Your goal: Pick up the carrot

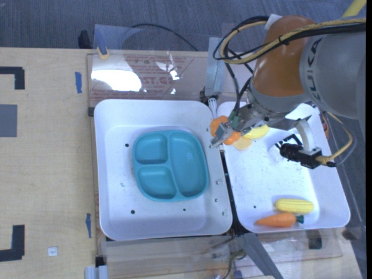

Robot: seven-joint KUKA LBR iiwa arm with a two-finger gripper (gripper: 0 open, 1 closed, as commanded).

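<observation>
We see the carrot lying lengthwise left-to-right, well apart from our gripper, whose grip we cannot tell.

Right bin: mid-floor open. Carrot at 6 o'clock, near the front wall, corn cob just beside it at its 1 o'clock; its 9 o'clock side is free. Arm overhangs the bin's 12 o'clock end, where orange and yellow pieces cluster. Left bin: blue divided plate fills centre, margins open.
</observation>
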